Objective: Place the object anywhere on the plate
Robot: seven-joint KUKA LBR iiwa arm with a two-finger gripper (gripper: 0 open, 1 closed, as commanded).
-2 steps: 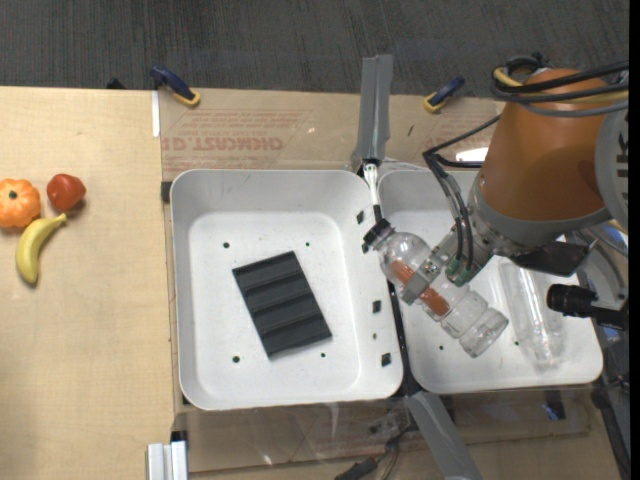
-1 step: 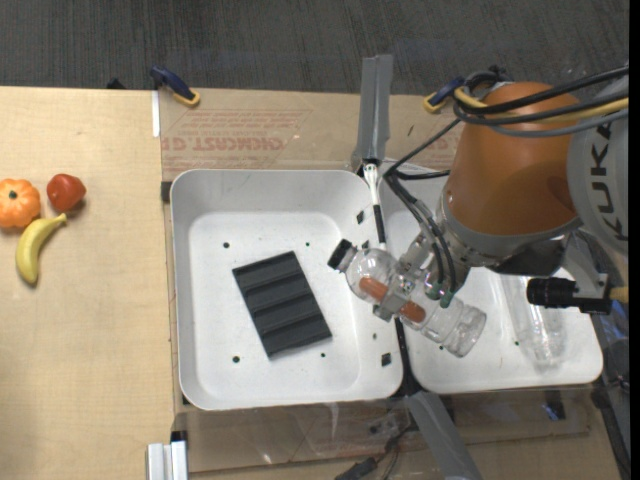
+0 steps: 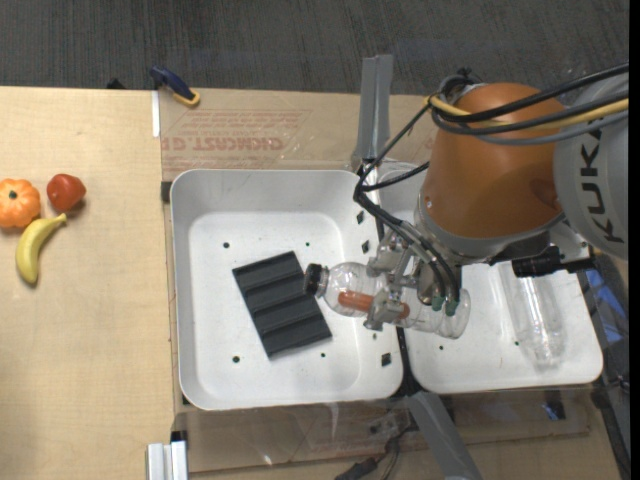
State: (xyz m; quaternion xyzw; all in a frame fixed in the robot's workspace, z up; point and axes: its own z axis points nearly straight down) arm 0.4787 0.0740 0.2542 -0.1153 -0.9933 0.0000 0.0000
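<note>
The big orange-banded wrist of the grey arm looms closest, hanging over the seam between the two bins. Below it, the two-finger gripper sits right on a clear plastic bottle with a dark cap and something orange-red inside. The bottle lies on its side across the shared rims, cap end in the left white bin. The metal fingers crowd its body, but I can't tell whether they're clamped on it or merely resting against it.

Just beside the cap lies a dark ribbed rectangular plate, flat on the left bin's floor. I'd judge this the carry step: the bottle is near the plate, not yet on it. The next move calls for a short shift leftward, then a release over the ribs, and a round bottle may roll.

Counting: one plate, two clear bottles, the second in the right white bin. Off on the wooden bench sit one banana, one red fruit and one orange fruit.
</note>
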